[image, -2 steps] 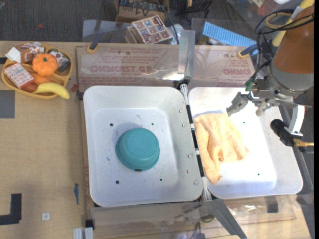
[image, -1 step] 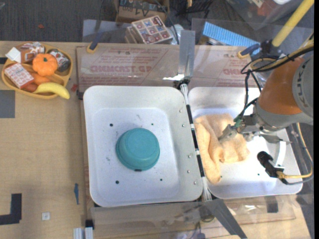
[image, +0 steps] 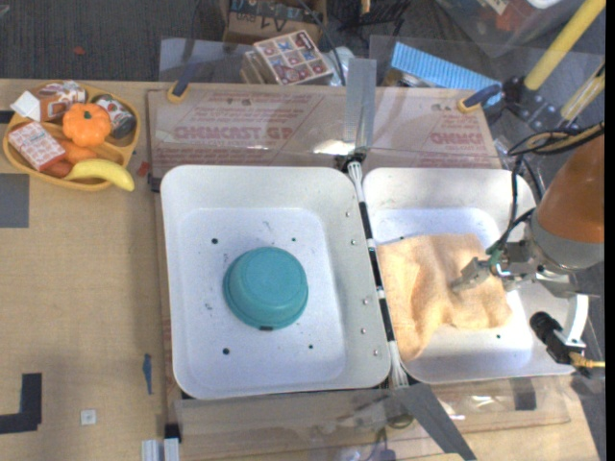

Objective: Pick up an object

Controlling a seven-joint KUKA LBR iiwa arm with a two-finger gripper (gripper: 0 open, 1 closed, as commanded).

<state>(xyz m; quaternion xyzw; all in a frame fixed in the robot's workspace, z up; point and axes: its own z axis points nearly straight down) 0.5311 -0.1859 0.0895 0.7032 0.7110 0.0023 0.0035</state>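
Towel (image: 447, 296): crumpled in right bin (image: 423, 205), fills most of floor
Handling: prob soft n light, floppy; best to pinch a raised fold, not a flat bit
Gripper (image: 473, 275): low over towel's right part, jaws too blurry, can't tell if spread or pinching
Bowl (image: 266, 287): teal, upside down, left of towel, other bin
Hidden: arm covers towel's right edge

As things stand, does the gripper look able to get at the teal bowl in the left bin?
Probably yes: the teal bowl sits alone, upside down, with nothing over it. The gripper is over the cloth in the right bin.
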